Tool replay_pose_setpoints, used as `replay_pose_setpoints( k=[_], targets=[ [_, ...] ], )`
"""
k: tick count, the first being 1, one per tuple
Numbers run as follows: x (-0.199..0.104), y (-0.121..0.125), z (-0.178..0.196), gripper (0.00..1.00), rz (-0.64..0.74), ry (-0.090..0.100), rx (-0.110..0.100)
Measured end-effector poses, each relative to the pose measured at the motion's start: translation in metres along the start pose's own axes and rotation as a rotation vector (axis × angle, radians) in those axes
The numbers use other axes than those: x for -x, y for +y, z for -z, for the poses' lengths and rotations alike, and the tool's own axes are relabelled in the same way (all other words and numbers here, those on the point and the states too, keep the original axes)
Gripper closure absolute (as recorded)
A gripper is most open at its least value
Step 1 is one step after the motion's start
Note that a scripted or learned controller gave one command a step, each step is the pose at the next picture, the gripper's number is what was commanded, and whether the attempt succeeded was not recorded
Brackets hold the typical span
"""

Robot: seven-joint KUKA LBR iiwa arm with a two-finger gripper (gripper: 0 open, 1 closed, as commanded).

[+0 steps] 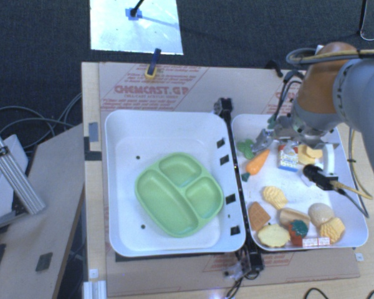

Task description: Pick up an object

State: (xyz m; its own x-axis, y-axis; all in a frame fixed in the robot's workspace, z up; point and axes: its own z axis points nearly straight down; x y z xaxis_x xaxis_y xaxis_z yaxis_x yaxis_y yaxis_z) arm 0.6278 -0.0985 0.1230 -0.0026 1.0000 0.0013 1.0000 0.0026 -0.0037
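Dark blue-grey carpet (37, 36) covers the floor across the top and left of the frame. A pale square sheet (136, 17) lies on it at upper centre — glossy, catching light. Black cables (25, 120) trail at left, beside a tan side table (43, 192) at lower left.

In the right bin (360, 229), toy foods are scattered. An orange carrot (257, 162) is laid at a slant near the bin's left wall, with a green piece (244, 148) just above it. A ridged yellow piece (275, 197) is seen mid-bin. A tan cracker (258, 216), a yellow slice (273, 236) and a beige lump (320, 213) are gathered along the front.
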Motion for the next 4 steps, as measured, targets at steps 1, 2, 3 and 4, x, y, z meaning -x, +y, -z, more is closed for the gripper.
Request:
replay_pose_setpoints(
  k=[1,2,3,4],
  targets=[
    [-0.001,0.002,-0.038,0.0,-0.001,-0.001,0.007],
    [-0.001,0.003,-0.026,1.0,-0.002,-0.001,0.011],
    [0.005,0.013,0.025,1.0,0.001,-0.003,0.011],
    [0.013,0.011,0.087,1.0,-0.002,-0.003,0.011]
  ],
)
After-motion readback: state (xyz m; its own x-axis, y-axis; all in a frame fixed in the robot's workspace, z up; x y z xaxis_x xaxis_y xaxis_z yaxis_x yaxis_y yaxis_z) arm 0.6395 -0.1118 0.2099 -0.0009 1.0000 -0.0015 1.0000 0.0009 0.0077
